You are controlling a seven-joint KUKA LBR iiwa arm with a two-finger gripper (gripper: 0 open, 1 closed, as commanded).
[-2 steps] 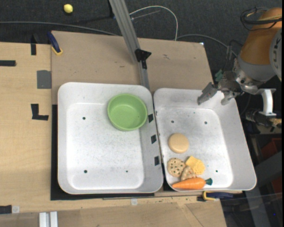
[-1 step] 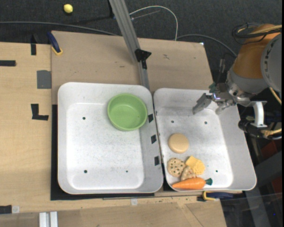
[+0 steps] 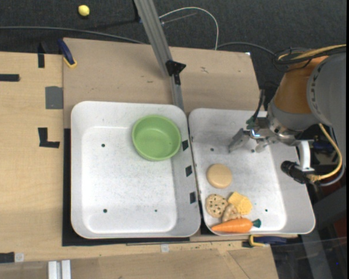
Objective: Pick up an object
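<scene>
Tool (image 3: 248, 143) spread wide, holding nothing, over right bin (image 3: 291, 214); below it, bun (image 3: 219, 175), cookie (image 3: 215, 204), carrot (image 3: 232, 226). Green bowl (image 3: 156, 137) in left bin (image 3: 87, 214).

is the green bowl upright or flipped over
Upright. The green bowl sits in the left bin with its open mouth facing up: the rim rings a hollow interior, and nothing shows inside it.

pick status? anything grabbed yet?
Done: nothing lifted. The round biscuit, cookie, cracker and carrot all lie on the right bin floor; the green bowl sits in the left bin. In hand: the pincer hangs open over the right bin's upper part, nothing between its fingers. Left: descend, close, lift.
</scene>
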